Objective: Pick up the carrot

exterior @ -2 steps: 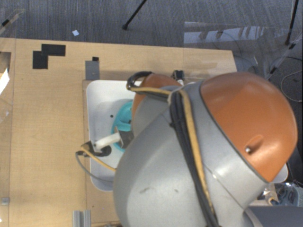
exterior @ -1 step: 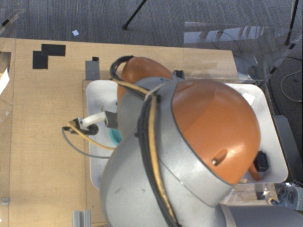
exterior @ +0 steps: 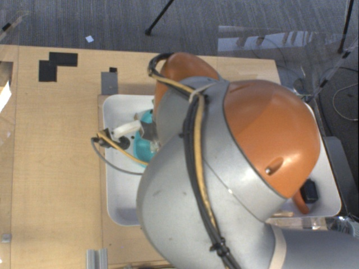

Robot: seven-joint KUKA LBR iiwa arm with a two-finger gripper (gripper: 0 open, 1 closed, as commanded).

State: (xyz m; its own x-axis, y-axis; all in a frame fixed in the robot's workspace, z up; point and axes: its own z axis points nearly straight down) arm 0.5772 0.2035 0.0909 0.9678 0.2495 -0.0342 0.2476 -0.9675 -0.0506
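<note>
- The grey arm (exterior: 224,195) with its orange band (exterior: 269,133) reaches across the bench (exterior: 56,178) from the right. It covers most of both white bins.
- The hand (exterior: 148,130) is down inside the left bin (exterior: 120,206), close to that bin's far edge. From where I stand most of it is tucked under the arm, so I cannot tell whether it is released or clenched, or whether it has hold of anything.
- A teal object (exterior: 143,147) lies in the left bin right at the hand. It shows in two patches, one on the hand's far side and one on its near side.
- Of the right bin (exterior: 332,203) I can see just the near right corner.
- In that corner an orange tapered end pokes out from under the arm, which I take for the carrot (exterior: 300,204). It is well apart from the hand, in the other bin.
- A small black object (exterior: 309,193) sits just beside the carrot, on its far side; they look to be touching.
- On the bench's far left corner there is a black L-shaped patch (exterior: 56,65), and a small grey block (exterior: 109,83) stands just beyond the left bin's far left corner.
</note>
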